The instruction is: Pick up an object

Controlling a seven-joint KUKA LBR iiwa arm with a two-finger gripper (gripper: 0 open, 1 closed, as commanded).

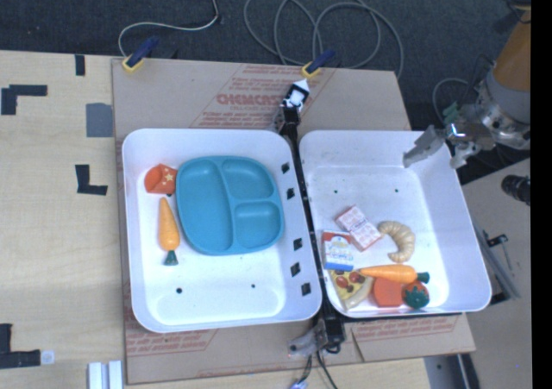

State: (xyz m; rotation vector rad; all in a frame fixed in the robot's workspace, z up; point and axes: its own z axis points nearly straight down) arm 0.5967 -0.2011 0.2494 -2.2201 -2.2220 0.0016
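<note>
My gripper (442, 150) hangs over the top right corner of the right bin (371, 159), open, with nothing between its fingers. Well below and left of it, toys lie clustered in that bin's lower part: a pink wafer pack (358, 228), a tan croissant (399, 241), a small red and white carton (338, 252), an orange carrot (388, 273), a pizza slice (349, 290), a red block (388, 293) and a red tomato (417, 295). The left bin (216, 305) holds a blue divided plate (229, 204), a second carrot (167, 228) and a red pepper (159, 178).
Both bins rest on a cardboard sheet (250, 94) on the bench. Cables (319, 25) loop over the dark floor behind them. A black divider clip row (296, 206) runs between the bins. The arm's orange band (522, 55) is at the right edge.
</note>
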